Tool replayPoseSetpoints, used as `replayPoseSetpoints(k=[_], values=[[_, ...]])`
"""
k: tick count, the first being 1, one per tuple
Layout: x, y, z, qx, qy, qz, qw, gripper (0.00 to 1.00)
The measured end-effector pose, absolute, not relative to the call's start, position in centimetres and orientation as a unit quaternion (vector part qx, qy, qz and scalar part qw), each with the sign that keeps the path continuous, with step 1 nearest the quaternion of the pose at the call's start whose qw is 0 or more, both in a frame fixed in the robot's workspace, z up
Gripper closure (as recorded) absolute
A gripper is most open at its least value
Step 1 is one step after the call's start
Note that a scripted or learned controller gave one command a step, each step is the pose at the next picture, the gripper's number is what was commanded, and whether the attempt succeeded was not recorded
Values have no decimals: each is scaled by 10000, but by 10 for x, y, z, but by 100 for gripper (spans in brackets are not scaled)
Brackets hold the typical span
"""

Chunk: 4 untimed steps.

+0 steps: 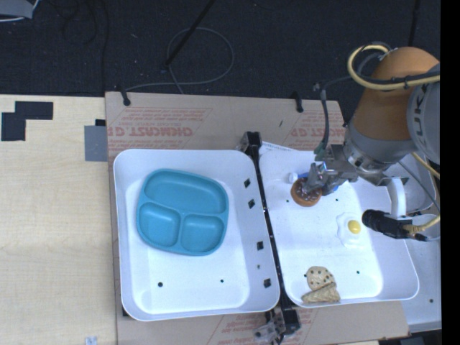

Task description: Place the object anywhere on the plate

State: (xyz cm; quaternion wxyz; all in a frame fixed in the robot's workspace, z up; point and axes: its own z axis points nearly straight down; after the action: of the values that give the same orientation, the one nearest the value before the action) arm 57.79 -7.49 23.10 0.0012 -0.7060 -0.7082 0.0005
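Overhead slanted look at two shallow white bins side by side on a bench. In the left bin, a blue plate with three compartments. In the right bin, a round brown cookie near the upper left, directly under the gripper; cannot tell whether clenched or released. Also a fried egg to the right, and a speckled cookie touching a tan wedge near the front

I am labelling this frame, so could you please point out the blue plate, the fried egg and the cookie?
blue plate (182, 211): camera view, on the ridge between its compartments.
fried egg (353, 227): camera view, on the yellow yolk.
cookie (318, 274): camera view, on its speckled top.
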Motion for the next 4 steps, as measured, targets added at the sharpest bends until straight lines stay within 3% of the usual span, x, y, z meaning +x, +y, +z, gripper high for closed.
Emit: replayPoseSetpoints(k=[3, 4], values=[[632, 76, 219, -7055, -7087, 3, 13, 100], [644, 131, 237, -7052, -7090, -7, 9, 100]])
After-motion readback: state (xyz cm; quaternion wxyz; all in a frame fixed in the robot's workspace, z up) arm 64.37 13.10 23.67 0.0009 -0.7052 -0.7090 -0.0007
